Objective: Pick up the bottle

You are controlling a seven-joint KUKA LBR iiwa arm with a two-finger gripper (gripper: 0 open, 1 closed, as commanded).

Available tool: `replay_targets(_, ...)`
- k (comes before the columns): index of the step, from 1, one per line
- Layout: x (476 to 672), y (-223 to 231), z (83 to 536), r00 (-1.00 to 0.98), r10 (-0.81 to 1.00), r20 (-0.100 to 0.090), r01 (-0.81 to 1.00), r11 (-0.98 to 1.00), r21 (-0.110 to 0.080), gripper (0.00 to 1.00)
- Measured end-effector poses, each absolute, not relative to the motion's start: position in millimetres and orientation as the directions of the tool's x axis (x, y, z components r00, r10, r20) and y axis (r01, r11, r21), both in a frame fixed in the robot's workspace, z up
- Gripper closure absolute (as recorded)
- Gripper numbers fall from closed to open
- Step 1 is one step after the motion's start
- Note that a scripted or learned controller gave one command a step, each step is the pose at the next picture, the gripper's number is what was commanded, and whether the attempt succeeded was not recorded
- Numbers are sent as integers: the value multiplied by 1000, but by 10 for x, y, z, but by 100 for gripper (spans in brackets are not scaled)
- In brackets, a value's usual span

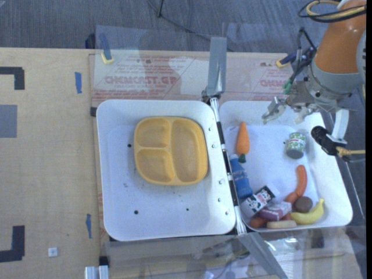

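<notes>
Overhead view of the counter (46,156) with two white bins side by side. The left bin (116,214) carries a yellow divided plate (171,150). In the right bin (340,202) the blue bottle (239,177) lies flat along the left wall, at about 9 o'clock from the bin's centre, just below an orange carrot (242,138). A small green-labelled can (295,145) lies toward 2 o'clock; a sausage (300,179), a banana (308,214) and a small carton (260,200) cluster near 5 o'clock. The gripper (288,107) hovers over the bin's upper edge at 12 o'clock, its fingers spread open and holding nothing, well apart from the bottle.
</notes>
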State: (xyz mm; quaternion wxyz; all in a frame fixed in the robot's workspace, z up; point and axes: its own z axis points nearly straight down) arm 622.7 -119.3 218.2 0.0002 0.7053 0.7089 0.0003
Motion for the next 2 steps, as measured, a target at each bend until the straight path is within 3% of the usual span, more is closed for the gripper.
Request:
replay_targets(1, 6424, -534, 2483, 63, 998, 1, 998, -63, 2, 0)
replay_targets(2, 5621, 51, 1840, 80, 997, 0, 997, -80, -1, 0)
